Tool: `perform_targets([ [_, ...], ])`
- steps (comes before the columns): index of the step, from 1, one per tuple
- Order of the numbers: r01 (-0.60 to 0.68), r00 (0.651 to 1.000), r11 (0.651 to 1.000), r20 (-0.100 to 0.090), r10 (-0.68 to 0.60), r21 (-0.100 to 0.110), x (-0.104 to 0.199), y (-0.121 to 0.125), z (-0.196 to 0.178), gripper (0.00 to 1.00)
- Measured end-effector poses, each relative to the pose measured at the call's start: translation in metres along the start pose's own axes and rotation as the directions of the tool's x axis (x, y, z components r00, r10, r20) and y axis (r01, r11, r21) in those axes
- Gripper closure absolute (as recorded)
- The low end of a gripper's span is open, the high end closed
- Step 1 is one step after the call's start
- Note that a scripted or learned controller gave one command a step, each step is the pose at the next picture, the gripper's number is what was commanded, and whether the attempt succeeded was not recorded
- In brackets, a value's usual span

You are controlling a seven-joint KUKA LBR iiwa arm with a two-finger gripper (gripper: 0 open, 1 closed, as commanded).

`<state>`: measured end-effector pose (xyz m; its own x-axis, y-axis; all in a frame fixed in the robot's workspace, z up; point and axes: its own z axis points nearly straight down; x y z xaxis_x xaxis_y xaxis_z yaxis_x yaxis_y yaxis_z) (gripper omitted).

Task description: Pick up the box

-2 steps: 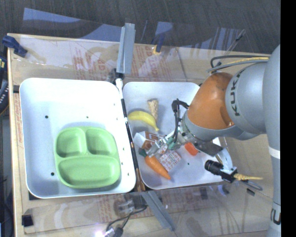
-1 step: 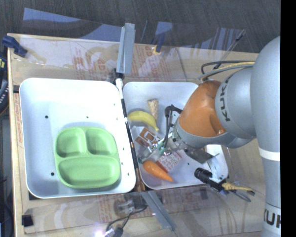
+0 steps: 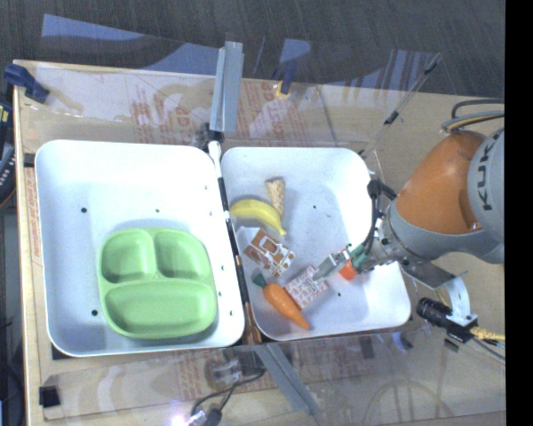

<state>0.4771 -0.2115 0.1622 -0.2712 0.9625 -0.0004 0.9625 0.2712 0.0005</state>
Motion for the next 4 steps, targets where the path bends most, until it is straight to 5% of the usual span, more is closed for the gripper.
perform_targets([
  [1,-0.170,0.985,0.985,0.012,0.170,-0.013,0.054,0.019,0.065,0.00],
  [2,-0.163,0.986,0.986,0.012,0.163,-0.013,0.054,0.020,0.055,1.00],
  [3,-0.162,0.987,0.987,0.013,0.162,-0.013,0.054,0.020,0.055,0.00],
  [4,-0.158,0.987,0.987,0.013,0.158,-0.013,0.053,0.020,0.045,1.00],
])
